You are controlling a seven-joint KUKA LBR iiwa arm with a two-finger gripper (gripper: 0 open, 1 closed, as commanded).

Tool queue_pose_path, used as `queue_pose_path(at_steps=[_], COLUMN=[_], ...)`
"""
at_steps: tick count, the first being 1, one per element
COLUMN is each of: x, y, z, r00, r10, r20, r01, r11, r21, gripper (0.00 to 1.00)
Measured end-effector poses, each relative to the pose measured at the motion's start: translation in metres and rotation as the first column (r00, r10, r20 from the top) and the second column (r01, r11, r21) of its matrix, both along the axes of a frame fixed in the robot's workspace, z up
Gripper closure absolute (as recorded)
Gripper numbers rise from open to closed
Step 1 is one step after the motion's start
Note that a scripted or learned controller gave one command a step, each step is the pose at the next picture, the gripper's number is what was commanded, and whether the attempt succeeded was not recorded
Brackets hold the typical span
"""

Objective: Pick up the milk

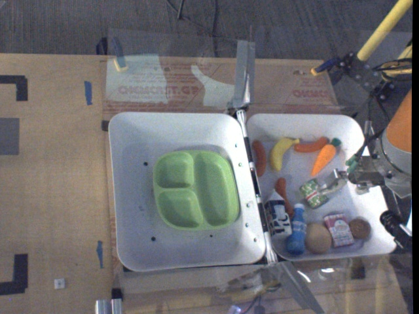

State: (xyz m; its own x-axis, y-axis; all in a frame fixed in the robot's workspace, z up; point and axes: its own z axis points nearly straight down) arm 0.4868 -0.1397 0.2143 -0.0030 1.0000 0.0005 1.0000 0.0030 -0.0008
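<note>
The milk carton (277, 217) stands at the lower left of the right bin (350, 124), tight against the bin wall, with a blue bottle (296, 229) touching its right side. The gripper (340, 179) hovers to its upper right, over a green packet (313, 193); whether the fingers are spread cannot be told. The risk is crowding: fingers coming down may strike the wall or bottle, or close on the packet instead.

Single fixed camera above desk (52, 175), looking down at slant. Both white bins in frame: left bin (127, 241), right bin (340, 126). Moderately distant; arm (399, 142) enters from right edge.
</note>
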Motion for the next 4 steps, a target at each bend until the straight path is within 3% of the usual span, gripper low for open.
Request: queue_pose_path(at_steps=[1,2,3,4], x=[-0.007,0.051,0.078,-0.006], y=[-0.011,0.038,-0.015,0.019], z=[-0.036,-0.123,-0.085,-0.128], r00=[0.970,0.923,0.974,0.860], r10=[-0.245,-0.384,-0.228,-0.510], r20=[-0.002,-0.002,0.002,0.003], r01=[0.245,0.384,0.228,0.510], r11=[0.970,0.923,0.974,0.860], r21=[0.001,0.000,-0.001,0.001], gripper=[0.00,0.00,0.00,0.00])
